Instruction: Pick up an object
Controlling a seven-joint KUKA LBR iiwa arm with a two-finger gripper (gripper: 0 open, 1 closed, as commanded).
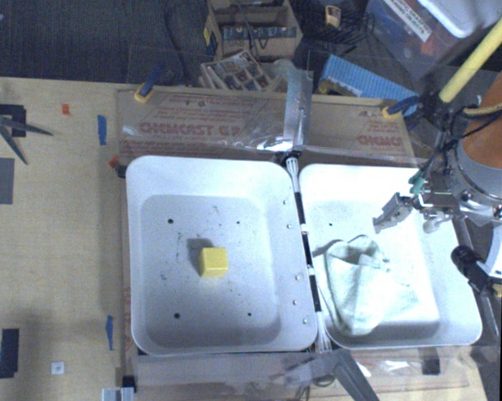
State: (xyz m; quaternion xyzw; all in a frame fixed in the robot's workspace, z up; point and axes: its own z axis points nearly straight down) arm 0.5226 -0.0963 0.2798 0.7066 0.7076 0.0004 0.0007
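One claw (pixel 408 211) above the right bin (pixel 460 326), fingers apart, nothing between them, clear of the white cloth (pixel 359 286).

The left bin (pixel 153 184) has open floor on every side of the yellow block (pixel 214 261), which sits alone near the middle, well apart from the walls. In the right bin (pixel 452 318), a crumpled white cloth (pixel 361 290) fills the near-left part, close against the divider rim; its far strip is bare. The hand (pixel 403 209) hangs above that bin's far-right area.
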